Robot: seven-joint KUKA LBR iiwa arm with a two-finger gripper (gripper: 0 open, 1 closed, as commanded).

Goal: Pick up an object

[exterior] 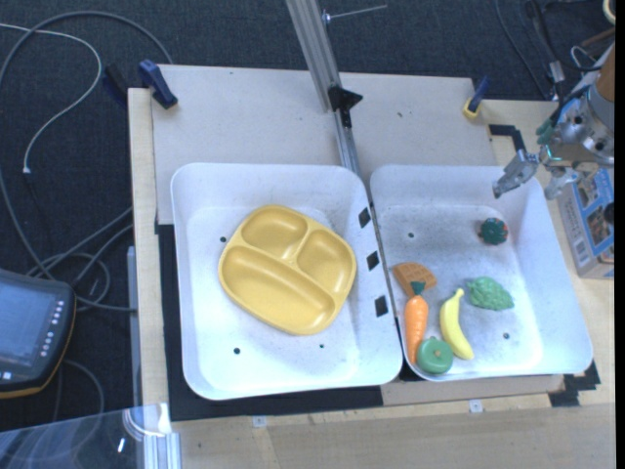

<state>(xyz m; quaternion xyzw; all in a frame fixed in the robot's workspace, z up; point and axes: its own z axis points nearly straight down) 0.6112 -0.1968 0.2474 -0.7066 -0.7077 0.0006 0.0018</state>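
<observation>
Several toy foods lie in the right bin [439,203]: a small dark green broccoli [493,230], a light green leafy piece [489,294], a yellow banana [454,324], an orange carrot [416,322], a green apple [436,357] and a brown-orange wedge [413,277]. My gripper [535,181] hangs over the bin's far right corner, above and to the right of the broccoli. Its fingers [511,178] are spread open and hold nothing.
A yellow divided plate [286,268] fills the middle of the left bin [195,203]. A metal post [317,37] rises behind the seam between the bins. Blue clamps [156,81] sit at the bench's back corners. A tablet [29,330] lies on the floor at left.
</observation>
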